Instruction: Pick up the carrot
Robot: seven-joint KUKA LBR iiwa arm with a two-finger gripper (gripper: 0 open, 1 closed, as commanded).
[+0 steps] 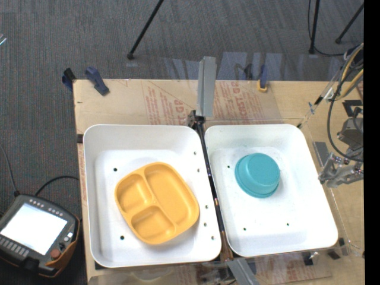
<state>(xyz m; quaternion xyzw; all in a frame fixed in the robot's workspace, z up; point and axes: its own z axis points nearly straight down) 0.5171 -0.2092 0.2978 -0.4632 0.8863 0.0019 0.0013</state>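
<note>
Two white bins sit side by side on the surface (148, 103), their inner edges touching. The left bin (98, 159) holds one yellow plate (157, 202) with three compartments, lying flat and turned at a slant. The right bin (297, 218) holds one teal bowl (257, 174), which seems to be upside down, near the bin's middle. One grey post (206, 88) stands behind the seam between the bins. One pendant (37, 230) with a pale screen lies on the floor at lower left, its cable trailing away. The arm (345, 159) shows as metal parts and cables just beside the right bin's right rim. Whether the jaws are open or closed cannot be told. Where the carrot lies, and how it looks, cannot be told either.
</note>
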